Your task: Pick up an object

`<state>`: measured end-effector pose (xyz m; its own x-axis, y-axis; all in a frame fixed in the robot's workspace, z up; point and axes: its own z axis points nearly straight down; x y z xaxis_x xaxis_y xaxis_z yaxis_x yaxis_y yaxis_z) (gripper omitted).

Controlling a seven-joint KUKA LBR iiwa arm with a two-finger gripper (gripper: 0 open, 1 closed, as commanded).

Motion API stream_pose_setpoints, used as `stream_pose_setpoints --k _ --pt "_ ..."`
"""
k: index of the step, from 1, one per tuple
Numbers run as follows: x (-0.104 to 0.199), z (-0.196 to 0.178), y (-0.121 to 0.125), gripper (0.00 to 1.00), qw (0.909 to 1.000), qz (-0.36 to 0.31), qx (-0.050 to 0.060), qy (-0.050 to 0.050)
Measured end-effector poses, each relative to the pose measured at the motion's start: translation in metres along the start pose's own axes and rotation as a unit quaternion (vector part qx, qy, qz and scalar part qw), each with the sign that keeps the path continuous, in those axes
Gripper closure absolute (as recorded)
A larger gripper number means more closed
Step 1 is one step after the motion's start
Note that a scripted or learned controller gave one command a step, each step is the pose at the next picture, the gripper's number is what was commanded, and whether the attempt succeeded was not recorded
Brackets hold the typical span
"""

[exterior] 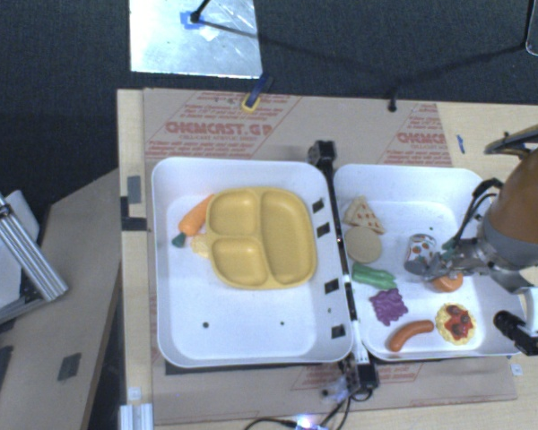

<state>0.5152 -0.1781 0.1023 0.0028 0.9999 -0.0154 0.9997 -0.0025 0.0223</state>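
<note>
The arm reaches in from the right over the right bin (403,179), and its claw (435,262) hangs low near the bin's right side; whether the claw is spread or pressed together cannot be told, as its tip is a dark tangle against the floor of the bin. Touching or just under that tip lies a small orange toy (447,283), perhaps a tomato or orange slice, which looks to be the thing in hand. Judged by its look, it is light, hard plastic, smooth and a little slippery, not fragile; a pinch across its short width should serve, since it lies flat and low. A grey round piece (419,245) sits just left of the claw. Nearer lie a toy pizza round (455,323), a sausage (410,334), purple grapes (389,305) and a green pod (374,276); farther left are a cookie (364,245) and a pizza wedge (362,213). The left bin (175,267) holds a yellow divided plate (255,237) and a carrot (195,215)
</note>
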Motion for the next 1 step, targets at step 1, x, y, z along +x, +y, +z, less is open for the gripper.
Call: stream_pose_setpoints --k 1 --pt "-0.0058 -0.0621 0.0078 1.00 0.9999 -0.003 0.008 0.006"
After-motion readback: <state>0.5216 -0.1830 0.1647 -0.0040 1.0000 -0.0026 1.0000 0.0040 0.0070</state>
